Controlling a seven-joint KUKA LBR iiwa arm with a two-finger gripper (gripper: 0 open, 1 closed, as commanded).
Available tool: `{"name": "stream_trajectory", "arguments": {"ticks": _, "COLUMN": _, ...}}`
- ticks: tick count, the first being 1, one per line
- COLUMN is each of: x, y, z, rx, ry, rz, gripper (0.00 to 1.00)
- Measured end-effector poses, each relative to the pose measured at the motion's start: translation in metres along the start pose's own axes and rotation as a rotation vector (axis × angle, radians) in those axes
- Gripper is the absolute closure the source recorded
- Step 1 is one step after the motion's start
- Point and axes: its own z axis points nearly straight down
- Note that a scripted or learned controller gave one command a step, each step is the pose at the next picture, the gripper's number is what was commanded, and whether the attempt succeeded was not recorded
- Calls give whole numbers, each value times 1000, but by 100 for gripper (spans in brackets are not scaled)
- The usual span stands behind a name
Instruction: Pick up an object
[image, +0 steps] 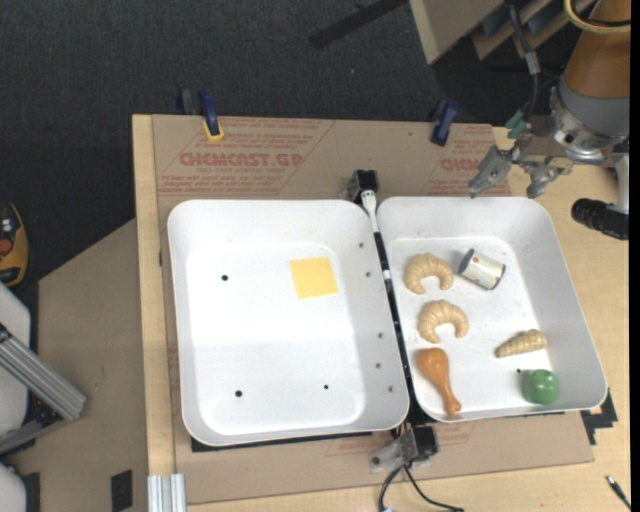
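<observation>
Bins: two white bins were seen side by side on the desk (150, 300), a left bin (200, 390) and a right bin (560, 260).
Left bin contents: one yellow square (314, 277) was counted.
Right bin contents: six things were counted: two croissants (429, 271) (442, 319), one drumstick (438, 375), one small can (481, 268) lying on its side, one cone (521, 344) and one green ball (540, 386).
Hand: the hand (516, 174) was held above the far rim of the right bin, its two fingers spread apart, with nothing between them.
Clamps: two blue clamps (209, 112) (444, 120) were seen at the far edge.
</observation>
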Motion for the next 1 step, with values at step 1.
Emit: {"name": "stream_trajectory", "arguments": {"ticks": 1, "x": 0, "y": 1, "z": -11, "rx": -4, "ry": -1, "rz": -1, "gripper": 100}}
